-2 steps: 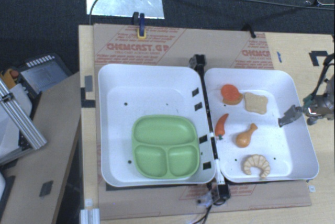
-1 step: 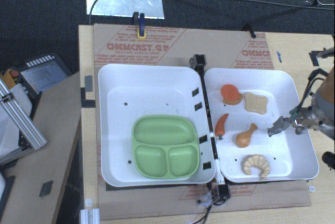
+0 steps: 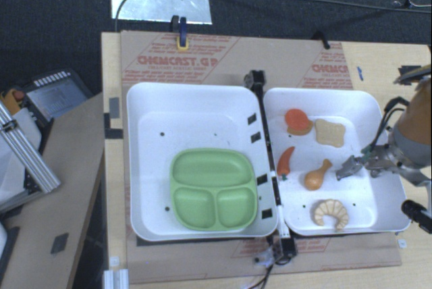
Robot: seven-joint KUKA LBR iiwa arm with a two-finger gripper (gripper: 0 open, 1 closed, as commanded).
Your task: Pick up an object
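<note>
**Claw poised over the right bin, nothing in its grip**

At the far left, off the surface, a dark device with a grey screen (image 3: 50, 97) sits on a lower tan table beside a length of aluminium rail (image 3: 25, 152). The surface (image 3: 111, 78) itself carries a printed cardboard sheet (image 3: 202, 58), held at its far edge by a blue and yellow clamp (image 3: 181, 33), with the two white bins on top.

The left bin (image 3: 145, 146) holds a light green divided plate (image 3: 212, 188) with three compartments, lying flat toward the bin's near side. A black strip (image 3: 264, 146) runs along the seam where the two bins meet.

The right bin (image 3: 368, 105) holds the toy foods. A red chilli pepper (image 3: 286, 160) lies close to the seam, tilted, near the bin's left wall. Behind it rests an orange-red tomato slice (image 3: 298, 121), and just beside that, to the right, a pale slice of bread (image 3: 330, 132). A tan drumstick (image 3: 316, 175) lies near the middle of the bin, its thin end pointing up and right. In front of it, near the bin's front wall, is a curled croissant (image 3: 331, 213).

The claw (image 3: 351, 168) reaches in from the right, just beside the drumstick's thin end, with a small gap showing between them. Its fingers stand slightly apart, narrow, with nothing between them. The grey arm (image 3: 412, 146) fills the right edge above the bin's wall.
</note>
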